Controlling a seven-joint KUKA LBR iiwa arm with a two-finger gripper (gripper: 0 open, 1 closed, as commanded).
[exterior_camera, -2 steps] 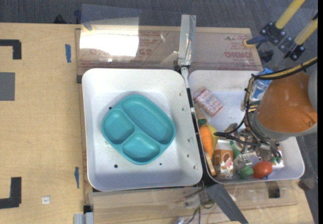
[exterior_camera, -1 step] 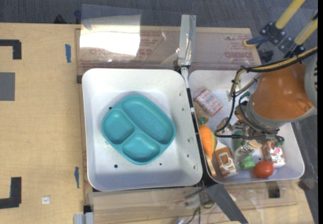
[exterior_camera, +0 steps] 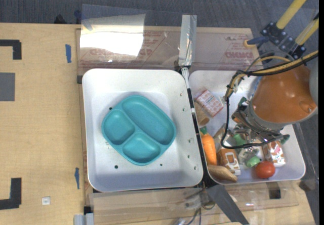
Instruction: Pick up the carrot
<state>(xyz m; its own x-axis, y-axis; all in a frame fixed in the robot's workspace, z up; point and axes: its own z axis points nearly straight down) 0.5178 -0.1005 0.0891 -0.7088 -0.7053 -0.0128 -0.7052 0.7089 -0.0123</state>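
Carrot (exterior_camera: 208, 148) lies in the right bin (exterior_camera: 298, 168), hard against that bin's left wall, its long axis running along the wall with the green top at the far end. The gripper (exterior_camera: 249, 140) hangs over the clutter just right of it; the arm's wrist hides whether it is open or closed. The coming move, by this view, is a short shift left.

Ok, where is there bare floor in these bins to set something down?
The left bin has bare white floor all round the teal divided plate, widest along its top edge. The right bin is crowded: the carrot, tomato, bread roll and small packets pack its lower half, under the arm.
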